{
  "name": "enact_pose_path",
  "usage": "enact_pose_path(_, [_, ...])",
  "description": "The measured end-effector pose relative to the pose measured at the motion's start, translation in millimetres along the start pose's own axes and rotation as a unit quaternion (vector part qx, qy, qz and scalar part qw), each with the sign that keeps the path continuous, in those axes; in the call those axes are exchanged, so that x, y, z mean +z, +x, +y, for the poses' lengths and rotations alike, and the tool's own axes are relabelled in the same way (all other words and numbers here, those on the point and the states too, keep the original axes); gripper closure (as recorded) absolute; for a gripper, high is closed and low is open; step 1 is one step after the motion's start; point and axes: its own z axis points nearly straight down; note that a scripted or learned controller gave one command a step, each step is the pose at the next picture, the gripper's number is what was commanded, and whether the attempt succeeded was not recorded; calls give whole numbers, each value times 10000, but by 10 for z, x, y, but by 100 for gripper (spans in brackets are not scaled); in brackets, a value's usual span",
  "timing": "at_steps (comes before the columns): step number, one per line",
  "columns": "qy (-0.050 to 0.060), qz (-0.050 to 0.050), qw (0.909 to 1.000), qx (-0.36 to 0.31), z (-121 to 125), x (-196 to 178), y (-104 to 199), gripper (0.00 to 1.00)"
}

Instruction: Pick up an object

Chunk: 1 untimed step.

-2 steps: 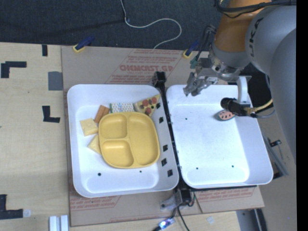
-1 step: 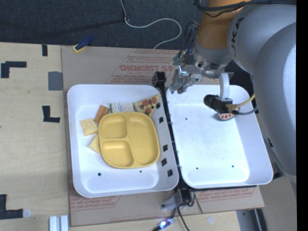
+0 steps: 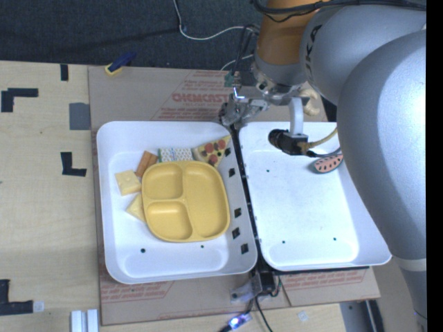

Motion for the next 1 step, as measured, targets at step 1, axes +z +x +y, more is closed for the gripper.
enact_pose_path(1, [2,-6,10000,19,3,6,100,100])
